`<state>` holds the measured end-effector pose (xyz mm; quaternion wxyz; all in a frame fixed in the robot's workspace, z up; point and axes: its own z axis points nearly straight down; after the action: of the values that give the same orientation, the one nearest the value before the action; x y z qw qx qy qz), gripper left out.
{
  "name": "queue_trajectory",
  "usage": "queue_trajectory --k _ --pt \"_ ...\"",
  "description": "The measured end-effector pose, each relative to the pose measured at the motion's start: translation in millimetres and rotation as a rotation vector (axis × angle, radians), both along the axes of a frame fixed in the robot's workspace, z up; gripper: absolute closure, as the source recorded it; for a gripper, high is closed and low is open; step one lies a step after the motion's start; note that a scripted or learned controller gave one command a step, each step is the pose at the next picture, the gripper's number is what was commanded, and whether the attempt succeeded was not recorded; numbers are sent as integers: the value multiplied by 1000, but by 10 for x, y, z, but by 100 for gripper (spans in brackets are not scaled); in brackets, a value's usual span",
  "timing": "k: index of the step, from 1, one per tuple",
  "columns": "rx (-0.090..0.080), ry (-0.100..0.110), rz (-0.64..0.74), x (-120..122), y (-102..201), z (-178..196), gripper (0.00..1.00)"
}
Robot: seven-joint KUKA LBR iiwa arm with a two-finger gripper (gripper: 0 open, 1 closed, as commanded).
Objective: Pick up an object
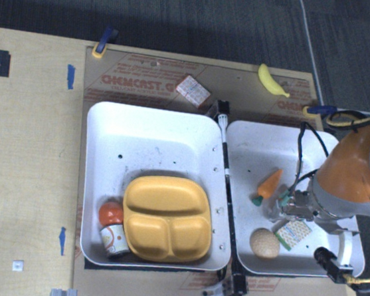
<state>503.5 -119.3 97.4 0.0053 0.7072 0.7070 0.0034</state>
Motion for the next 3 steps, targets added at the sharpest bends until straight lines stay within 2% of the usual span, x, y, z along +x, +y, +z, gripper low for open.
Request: queue_trajectory --k 1,2,3 --pt "1 1 1 0 4 -1 0" --pt "-1 -3 0 11 3 99 100" --pt "-1 -3 1 10 3 99 0"
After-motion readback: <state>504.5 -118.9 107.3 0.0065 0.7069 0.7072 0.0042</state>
